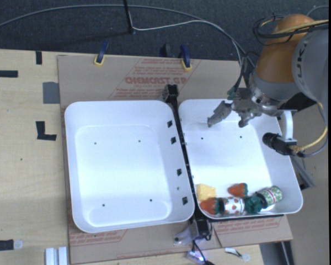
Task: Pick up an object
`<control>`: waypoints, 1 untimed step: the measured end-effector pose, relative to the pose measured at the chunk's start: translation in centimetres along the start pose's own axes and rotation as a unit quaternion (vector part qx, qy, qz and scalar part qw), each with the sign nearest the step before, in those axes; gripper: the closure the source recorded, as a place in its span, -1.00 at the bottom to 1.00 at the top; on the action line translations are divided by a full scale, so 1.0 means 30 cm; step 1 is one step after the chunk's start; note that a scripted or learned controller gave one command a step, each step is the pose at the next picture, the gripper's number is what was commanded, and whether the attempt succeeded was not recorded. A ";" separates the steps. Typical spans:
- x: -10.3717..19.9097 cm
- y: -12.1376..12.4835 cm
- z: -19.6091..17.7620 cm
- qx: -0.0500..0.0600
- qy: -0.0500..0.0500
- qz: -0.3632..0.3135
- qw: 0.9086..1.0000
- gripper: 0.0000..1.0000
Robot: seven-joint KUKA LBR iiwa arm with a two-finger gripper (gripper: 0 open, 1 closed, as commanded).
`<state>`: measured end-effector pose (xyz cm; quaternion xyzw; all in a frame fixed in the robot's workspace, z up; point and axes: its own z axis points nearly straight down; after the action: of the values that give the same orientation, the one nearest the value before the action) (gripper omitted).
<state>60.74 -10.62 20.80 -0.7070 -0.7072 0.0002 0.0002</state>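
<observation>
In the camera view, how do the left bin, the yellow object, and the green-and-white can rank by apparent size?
Largest to smallest:
1. left bin
2. green-and-white can
3. yellow object
The can and the yellow object look close in size, so their order is unsure.

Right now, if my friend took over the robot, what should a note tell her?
Gripper: open, holding nothing, hovering over the far end of the right bin.
Things: all bunched at the near end of the right bin. A yellow piece, an orange-red piece, a small bottle with a red and white label, a teal toy and a can lying on its side.
Left bin: white, beside the right one.
Done: nothing picked up yet.
Left: bring the gripper toward the near end, close on one thing, lift it.
</observation>
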 end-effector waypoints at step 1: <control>-0.127 -0.132 -0.022 0.000 -0.001 0.007 1.000 -1.00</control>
<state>56.79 -14.42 21.45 -0.7120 -0.7022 0.0005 -0.0004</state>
